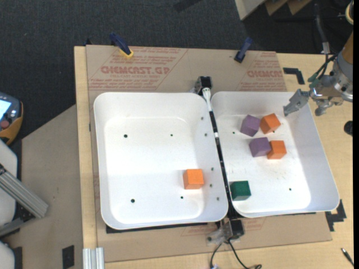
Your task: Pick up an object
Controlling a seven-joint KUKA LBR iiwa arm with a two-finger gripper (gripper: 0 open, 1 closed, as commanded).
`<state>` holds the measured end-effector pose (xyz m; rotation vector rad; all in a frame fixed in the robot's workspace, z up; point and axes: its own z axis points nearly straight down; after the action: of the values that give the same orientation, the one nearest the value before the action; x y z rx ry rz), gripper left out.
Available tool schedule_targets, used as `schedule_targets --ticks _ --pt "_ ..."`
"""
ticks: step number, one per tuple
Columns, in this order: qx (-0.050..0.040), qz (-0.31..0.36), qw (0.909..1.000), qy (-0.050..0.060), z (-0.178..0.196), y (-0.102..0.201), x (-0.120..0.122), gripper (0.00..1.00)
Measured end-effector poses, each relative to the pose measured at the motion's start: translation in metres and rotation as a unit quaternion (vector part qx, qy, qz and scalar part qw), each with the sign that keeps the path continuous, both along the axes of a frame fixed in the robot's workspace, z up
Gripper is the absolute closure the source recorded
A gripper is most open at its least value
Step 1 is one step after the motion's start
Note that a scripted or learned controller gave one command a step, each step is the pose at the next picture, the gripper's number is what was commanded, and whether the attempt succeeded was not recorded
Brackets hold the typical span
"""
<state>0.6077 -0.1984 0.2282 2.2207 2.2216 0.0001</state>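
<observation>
Okay, gripper sits at the far right corner of the right bin, over its rim. Its two fingers are spread apart with nothing between them. The grey arm runs off the view's right edge behind it. Nearest candidate to the gripper is the upper orange cube, just left of it and a little nearer the camera, not touching the fingers. Touching or almost touching that cube on its far-from-gripper side is the upper purple cube. Further toward the camera from the gripper is a second pair: lower orange cube and lower purple cube, pressed side by side, orange one on the gripper's side. Green cube is well apart from the gripper, at the near left corner of the same bin, close to the divide between bins. Lone orange cube is farthest from the gripper, across the divide in the left bin, in its near right part. Both bins rest on a printed cardboard sheet. Two blue clamps grip its far edge: one left of the gripper and beyond the bins, the other much further left.
</observation>
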Motion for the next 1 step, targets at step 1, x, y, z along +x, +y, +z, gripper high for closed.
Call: schedule_targets --ticks 1 --pt "-0.0025 0.001 1.0000 -0.009 -0.1207 0.0146 -0.0482 0.00"
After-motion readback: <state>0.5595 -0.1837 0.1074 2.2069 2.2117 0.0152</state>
